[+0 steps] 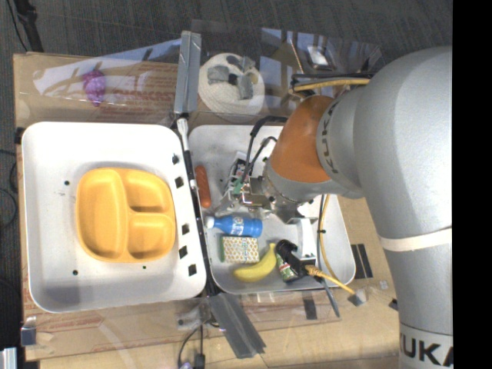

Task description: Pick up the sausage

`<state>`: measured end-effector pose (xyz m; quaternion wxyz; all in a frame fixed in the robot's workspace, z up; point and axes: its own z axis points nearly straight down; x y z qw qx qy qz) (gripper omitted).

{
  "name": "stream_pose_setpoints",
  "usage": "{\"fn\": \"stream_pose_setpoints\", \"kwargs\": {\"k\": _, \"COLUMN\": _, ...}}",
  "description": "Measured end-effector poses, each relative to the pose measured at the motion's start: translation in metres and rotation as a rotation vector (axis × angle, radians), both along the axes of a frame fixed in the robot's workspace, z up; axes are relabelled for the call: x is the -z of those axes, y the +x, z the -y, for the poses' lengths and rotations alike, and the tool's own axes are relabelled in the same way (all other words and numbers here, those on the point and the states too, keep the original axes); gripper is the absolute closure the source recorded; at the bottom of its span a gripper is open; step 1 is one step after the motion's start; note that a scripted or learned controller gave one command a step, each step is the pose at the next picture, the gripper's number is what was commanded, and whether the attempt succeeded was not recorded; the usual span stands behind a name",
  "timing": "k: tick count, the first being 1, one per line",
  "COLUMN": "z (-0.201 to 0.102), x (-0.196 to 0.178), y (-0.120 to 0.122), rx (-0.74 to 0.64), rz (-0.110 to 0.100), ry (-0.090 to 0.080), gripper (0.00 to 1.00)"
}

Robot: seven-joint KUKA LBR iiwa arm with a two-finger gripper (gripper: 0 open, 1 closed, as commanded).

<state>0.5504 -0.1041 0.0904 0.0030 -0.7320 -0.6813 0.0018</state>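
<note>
Sausage (pixel 202 187) lying in right bin (pixel 201 141), tight along its left wall, long axis running up-down in the view, reddish-orange, not lifted. Gripper (pixel 240 187) just right of sausage, near but apart from it, nothing seen between the fingers; whether jaws spread or pressed together cannot be told, dark clutter of wrist parts and cables hiding the tips. Blue bottle (pixel 237 226) just below sausage's lower end, lying on its side, white cap end toward the left wall. Green-patterned packet (pixel 240 247) directly below bottle, touching or nearly so. Banana (pixel 257 268) below packet, curved, tip rising to the right. Dark object with red and green markings (pixel 289 262) just right of banana, near bin's lower right corner; identity unclear. Yellow cable (pixel 321 237) running down along bin's right side, ending past the lower right rim. Arm (pixel 384 144) coming in from the right, orange band (pixel 301 148) above wrist, grey body covering much of bin's right half. Left bin (pixel 46 144) side by side with right bin, holding yellow compartment tray (pixel 127 212) roughly at centre, three sections. White roll-like bundle with grey patches (pixel 231 83) beyond right bin's far edge, on the bench. Purple item (pixel 94 84) beyond left bin's far edge, under clear plastic sheet. Bench (pixel 23 91) brown board surface.
</note>
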Motion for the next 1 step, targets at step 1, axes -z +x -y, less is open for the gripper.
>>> {"fn": "stream_pose_setpoints", "kwargs": {"k": 1, "z": 0.0024, "x": -0.0016, "y": 0.0389, "rx": -0.255, "rz": 0.006, "ry": -0.001, "gripper": 0.00}}
